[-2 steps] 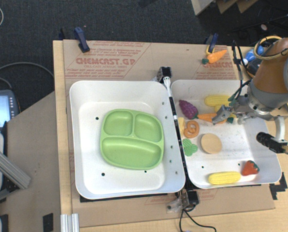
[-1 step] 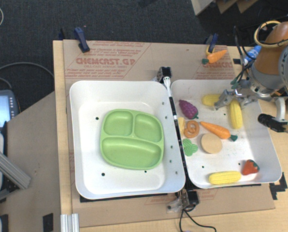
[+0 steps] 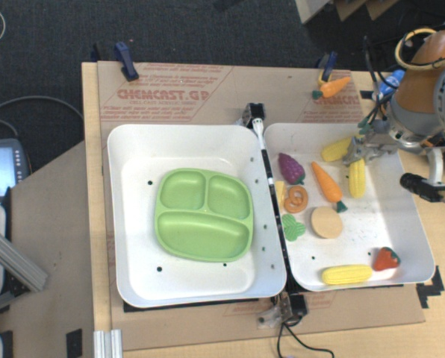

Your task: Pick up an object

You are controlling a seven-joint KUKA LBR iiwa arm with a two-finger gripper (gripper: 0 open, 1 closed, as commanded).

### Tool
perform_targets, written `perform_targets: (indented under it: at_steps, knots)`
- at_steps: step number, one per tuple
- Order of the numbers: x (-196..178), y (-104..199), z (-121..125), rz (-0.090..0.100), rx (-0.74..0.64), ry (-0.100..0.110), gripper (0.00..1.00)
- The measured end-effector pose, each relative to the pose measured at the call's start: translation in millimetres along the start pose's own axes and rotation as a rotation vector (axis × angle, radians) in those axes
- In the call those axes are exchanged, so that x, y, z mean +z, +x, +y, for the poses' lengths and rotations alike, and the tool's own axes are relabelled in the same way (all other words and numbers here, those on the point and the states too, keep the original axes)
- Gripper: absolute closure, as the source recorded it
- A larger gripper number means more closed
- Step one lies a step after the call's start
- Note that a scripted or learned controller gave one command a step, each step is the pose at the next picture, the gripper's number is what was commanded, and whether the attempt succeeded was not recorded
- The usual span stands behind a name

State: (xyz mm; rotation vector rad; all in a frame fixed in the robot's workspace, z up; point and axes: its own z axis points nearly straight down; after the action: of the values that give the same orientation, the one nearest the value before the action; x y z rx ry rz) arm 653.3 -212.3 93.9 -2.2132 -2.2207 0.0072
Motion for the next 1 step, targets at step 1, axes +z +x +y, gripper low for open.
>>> perform_targets:
  at_steps: [1]
  knots:
    - [8.9,85.0,-18.0,0.001,-0.002,-0.006,1.0]
